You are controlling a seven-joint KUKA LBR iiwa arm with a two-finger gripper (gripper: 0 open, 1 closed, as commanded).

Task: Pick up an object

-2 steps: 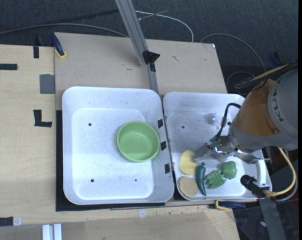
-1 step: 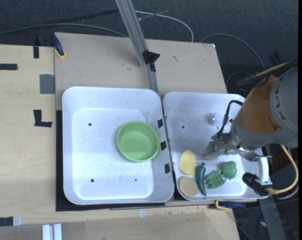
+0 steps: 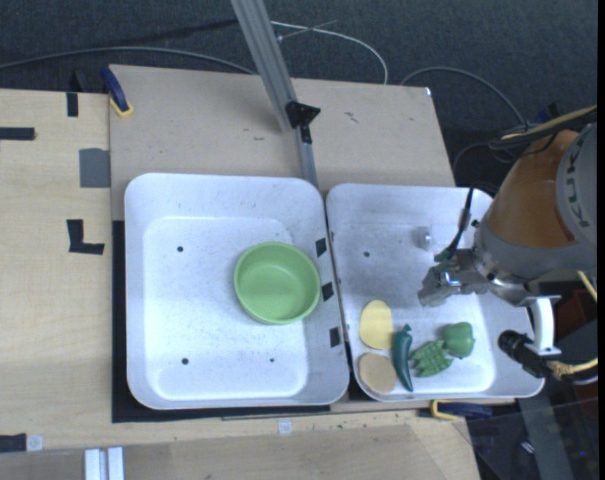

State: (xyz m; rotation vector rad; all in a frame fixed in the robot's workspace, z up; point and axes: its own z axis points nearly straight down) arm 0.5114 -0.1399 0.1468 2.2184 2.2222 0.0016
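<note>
**Gripper poised above the food toys in the right bin**

Nearest the camera, along the front wall of the right bin [image 3: 402, 203], lie the candidates: a tan disc [image 3: 376, 372], a dark green pepper [image 3: 401, 356] leaning across it, a knobbly green toy [image 3: 431, 359] touching a rounder green piece [image 3: 459, 339]; just behind them sits a yellow piece [image 3: 376, 323]; further back the gripper [image 3: 440, 286] hangs over bare bin floor, holding nothing that can be seen, and whether it is open cannot be told from this slant; across the divider, a green bowl [image 3: 276, 282] rests alone in the left bin [image 3: 162, 208].

To do this well, I would pick the yellow piece, since it has room around it; the clustered green toys risk a glancing, two-object contact; centre over the target before descending, straddle its narrow axis, and close only once low enough.
</note>
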